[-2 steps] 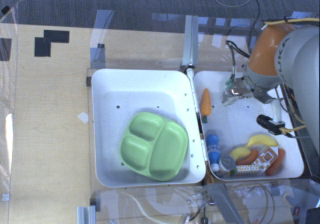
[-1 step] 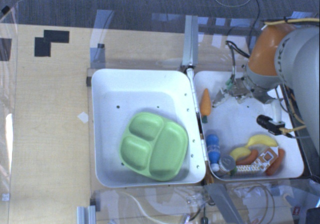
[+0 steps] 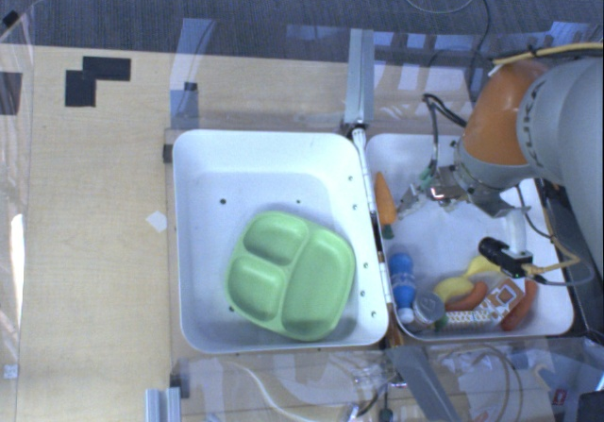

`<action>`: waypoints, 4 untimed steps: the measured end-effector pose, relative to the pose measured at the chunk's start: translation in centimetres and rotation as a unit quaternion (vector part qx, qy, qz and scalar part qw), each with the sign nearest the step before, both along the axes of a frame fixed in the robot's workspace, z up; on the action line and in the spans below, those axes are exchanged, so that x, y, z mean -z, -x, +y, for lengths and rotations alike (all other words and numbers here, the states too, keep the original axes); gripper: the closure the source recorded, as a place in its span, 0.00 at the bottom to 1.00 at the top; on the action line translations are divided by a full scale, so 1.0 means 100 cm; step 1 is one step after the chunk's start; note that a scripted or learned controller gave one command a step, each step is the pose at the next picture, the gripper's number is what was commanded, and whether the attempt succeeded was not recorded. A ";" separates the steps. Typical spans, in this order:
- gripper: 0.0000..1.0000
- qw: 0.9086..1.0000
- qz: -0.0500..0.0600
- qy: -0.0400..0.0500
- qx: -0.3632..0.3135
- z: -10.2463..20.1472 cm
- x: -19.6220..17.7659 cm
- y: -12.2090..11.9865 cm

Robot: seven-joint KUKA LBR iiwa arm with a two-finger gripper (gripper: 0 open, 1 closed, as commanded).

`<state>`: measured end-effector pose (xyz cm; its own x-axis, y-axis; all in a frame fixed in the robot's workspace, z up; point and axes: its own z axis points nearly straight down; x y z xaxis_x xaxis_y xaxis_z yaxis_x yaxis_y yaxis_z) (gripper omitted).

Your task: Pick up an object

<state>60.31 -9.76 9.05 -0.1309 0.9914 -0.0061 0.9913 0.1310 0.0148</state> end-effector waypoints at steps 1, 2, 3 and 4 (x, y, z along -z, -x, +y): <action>0.00 1.000 -0.003 0.003 -0.010 0.003 -0.001 0.017; 0.00 0.999 0.003 -0.001 0.034 -0.027 0.003 -0.068; 0.00 0.998 0.002 0.001 -0.062 -0.110 0.001 0.021; 0.00 1.000 0.005 -0.001 0.013 -0.091 -0.009 0.011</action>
